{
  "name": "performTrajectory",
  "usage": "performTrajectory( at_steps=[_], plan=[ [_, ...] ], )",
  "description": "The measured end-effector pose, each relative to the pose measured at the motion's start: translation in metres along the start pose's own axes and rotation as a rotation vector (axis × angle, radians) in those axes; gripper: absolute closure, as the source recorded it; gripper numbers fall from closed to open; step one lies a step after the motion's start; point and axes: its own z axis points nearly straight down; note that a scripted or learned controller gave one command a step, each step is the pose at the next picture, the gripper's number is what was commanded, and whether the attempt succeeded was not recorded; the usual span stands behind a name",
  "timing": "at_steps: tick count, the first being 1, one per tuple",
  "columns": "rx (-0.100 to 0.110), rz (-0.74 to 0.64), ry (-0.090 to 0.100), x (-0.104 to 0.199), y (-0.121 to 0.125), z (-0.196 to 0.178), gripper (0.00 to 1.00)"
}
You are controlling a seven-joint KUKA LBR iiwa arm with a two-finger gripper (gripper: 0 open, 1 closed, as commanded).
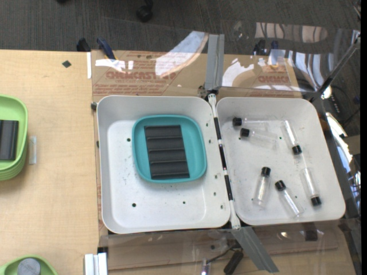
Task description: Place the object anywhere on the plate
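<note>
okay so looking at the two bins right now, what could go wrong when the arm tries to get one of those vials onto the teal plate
1. The vials are clear and thin with small black caps, lying at mixed angles; a grasp could slip or miss.
2. Two vials near the right bin's top left lie close together, so the fingers might nudge both.
3. The teal plate already holds a dark ribbed block; a round vial dropped on it might roll off.

Glossy white plastic was seen in both bins (114, 205); the teal plate (198, 153) looked smooth plastic, the vials (261, 188) clear, the bench (46, 211) matt wood.
</note>
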Motion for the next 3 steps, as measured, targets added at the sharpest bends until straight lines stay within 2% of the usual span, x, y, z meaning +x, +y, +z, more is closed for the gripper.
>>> performTrajectory(
  at_steps=[3],
  plan=[
    [0.001, 0.014, 0.0, 0.0024, 0.0012, 0.0002, 0.0]
  ],
)
